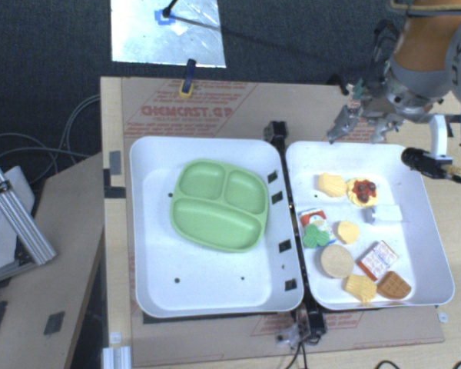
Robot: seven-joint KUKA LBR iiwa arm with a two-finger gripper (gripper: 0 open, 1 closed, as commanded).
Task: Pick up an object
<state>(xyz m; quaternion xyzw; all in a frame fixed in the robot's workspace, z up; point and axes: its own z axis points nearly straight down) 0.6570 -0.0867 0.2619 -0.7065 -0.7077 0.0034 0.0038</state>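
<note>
Toy foods in right bin, green tray in left bin

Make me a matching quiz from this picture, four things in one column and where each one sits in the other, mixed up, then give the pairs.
Things
1. green divided plate
2. waffle piece
3. gripper
4. pizza slice with red topping

Places
A. near right corner of the right bin
B. above the right bin's far edge
C. far part of the right bin
D. middle of the left bin

Pairs: 1-D, 2-A, 3-B, 4-C
</note>
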